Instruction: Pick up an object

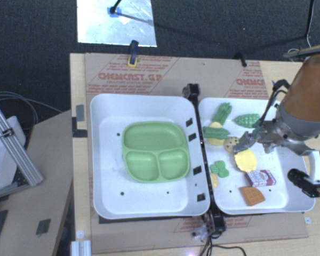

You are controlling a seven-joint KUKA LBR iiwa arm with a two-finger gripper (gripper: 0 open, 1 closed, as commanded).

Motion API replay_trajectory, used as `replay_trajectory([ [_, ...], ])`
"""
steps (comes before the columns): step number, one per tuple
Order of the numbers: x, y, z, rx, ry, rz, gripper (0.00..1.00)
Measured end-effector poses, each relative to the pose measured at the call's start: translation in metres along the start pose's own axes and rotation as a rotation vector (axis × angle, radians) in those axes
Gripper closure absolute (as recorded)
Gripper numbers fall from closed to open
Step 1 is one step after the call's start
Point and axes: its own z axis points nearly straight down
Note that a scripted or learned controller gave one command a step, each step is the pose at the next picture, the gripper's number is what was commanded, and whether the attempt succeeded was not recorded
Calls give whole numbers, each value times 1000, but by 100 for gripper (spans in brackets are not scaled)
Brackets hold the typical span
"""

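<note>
Gripper (247, 142) is hovering in the right bin (293, 193), just over the yellow piece (246, 160); finger state hard to tell, nothing visibly clamped. Left bin (104, 143) is holding a green divided tray (154, 151). Right bin is carrying a green cactus toy (222, 112), green leaf (248, 120), green clover (220, 168), pink carton (261, 178) and orange cracker (253, 196), crowding the yellow piece.

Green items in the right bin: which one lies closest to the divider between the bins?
The small green piece, low in the right bin beside the divider. The green cactus-like piece and the ridged green piece lie higher and farther right.
</note>
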Motion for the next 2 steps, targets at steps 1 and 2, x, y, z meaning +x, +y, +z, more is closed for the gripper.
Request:
replay_trajectory([
  [1, -30, -4, 97, 8, 0, 5, 0],
  [2, -46, 22, 142, 0, -2, 2, 0],
])
